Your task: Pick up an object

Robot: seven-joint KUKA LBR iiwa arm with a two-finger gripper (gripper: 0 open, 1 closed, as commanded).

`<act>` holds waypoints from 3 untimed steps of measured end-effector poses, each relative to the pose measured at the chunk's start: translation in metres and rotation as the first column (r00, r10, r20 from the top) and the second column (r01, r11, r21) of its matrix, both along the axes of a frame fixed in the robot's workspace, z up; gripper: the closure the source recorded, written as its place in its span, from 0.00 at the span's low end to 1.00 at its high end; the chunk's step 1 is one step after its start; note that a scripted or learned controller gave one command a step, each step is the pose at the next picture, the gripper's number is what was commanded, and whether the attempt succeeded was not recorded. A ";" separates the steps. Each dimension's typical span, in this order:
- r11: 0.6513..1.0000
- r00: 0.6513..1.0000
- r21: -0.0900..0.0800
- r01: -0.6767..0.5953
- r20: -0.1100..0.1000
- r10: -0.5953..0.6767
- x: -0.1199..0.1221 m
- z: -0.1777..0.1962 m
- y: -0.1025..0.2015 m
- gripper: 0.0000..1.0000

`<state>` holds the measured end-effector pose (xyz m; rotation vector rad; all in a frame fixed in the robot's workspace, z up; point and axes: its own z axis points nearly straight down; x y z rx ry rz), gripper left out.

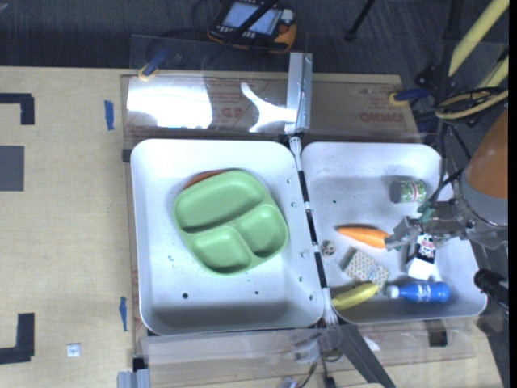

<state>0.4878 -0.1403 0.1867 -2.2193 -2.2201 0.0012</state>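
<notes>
We are working in the right bin [323,168], where our gripper [409,234] hangs low near the right wall, just past the pointed right end of the carrot [363,236]. The carrot lies flat across the middle of that bin, its long side running left to right. We cannot tell how the jaws stand; the metal parts at the tip blur together, and nothing shows between them.

The carrot looks like the nearest thing to take. To do this well, we judge that the jaws should straddle the carrot across its narrow width, closer to its thick middle than to the tapered tip, which could slip out as they close. We would shift left before descending.

Crowding is the worry. A small white tag [422,250] lies just beside the gripper toward the front edge, a blue bottle [420,292] lies along the front wall, a banana [355,295] sits at the front left corner, and a patterned sponge [363,265] lies between the banana and the carrot. A green can [409,190] rests toward the back right corner. The left bin [153,217] holds a green divided plate [231,221].
</notes>
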 end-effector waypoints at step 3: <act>0.996 0.996 -0.001 -0.091 0.003 0.091 0.033 -0.098 0.035 0.00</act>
